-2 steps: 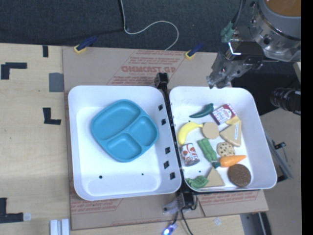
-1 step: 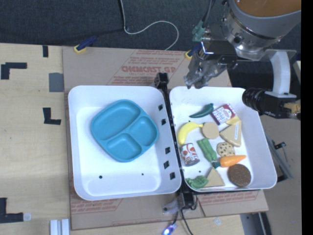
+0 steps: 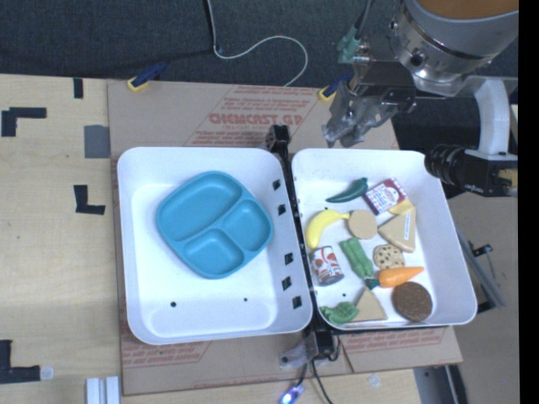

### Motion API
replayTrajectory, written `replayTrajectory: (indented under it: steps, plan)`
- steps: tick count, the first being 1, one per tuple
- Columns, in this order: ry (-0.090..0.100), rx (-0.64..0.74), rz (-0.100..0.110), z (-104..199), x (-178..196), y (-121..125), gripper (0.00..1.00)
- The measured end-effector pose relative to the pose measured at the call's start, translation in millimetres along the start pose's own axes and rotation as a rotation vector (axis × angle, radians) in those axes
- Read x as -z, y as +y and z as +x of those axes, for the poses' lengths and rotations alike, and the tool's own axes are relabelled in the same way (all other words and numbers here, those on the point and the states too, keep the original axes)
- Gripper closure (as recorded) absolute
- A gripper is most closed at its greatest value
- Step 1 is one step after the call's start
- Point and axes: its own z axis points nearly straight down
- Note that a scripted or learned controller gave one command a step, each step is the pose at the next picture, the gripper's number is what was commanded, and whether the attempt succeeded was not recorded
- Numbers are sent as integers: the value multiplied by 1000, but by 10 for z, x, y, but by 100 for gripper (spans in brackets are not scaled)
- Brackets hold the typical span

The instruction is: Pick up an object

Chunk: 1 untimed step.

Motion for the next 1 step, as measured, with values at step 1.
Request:
replayTrajectory:
  steps: [1]
  plan:
    - [1,4,2,595,-113,-6,100]
